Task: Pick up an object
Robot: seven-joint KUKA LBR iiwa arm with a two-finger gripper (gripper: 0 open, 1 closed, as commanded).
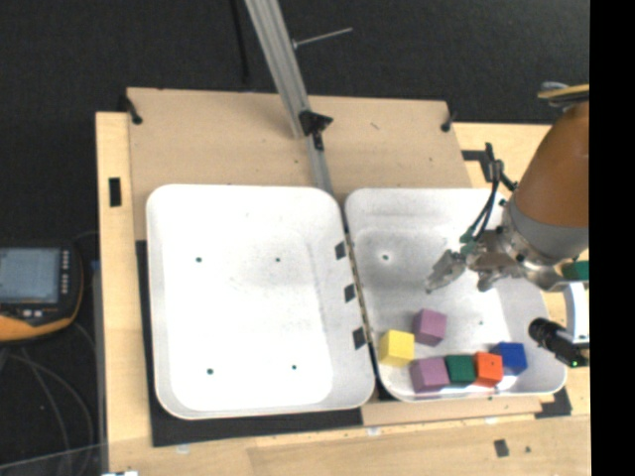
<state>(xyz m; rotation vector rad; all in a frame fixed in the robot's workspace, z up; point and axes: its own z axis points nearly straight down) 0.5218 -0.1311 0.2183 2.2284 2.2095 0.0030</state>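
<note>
Camera view: tool [458,271] hovers above purple block [430,326].

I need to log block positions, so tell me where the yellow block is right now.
The yellow block lies in the right bin, near its front left corner, just left of the upper purple block and up-left of the lower purple block.

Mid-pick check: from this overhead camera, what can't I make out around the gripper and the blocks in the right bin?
- Two-finger gripper, camera view: small and blurred; finger state unclear.
- Grey arm with orange band: cut off by the right edge.
- Larger purple foam cube, green cube, orange cube and blue cube: packed against the right white bin's near wall; gaps between them too small to judge.
</note>
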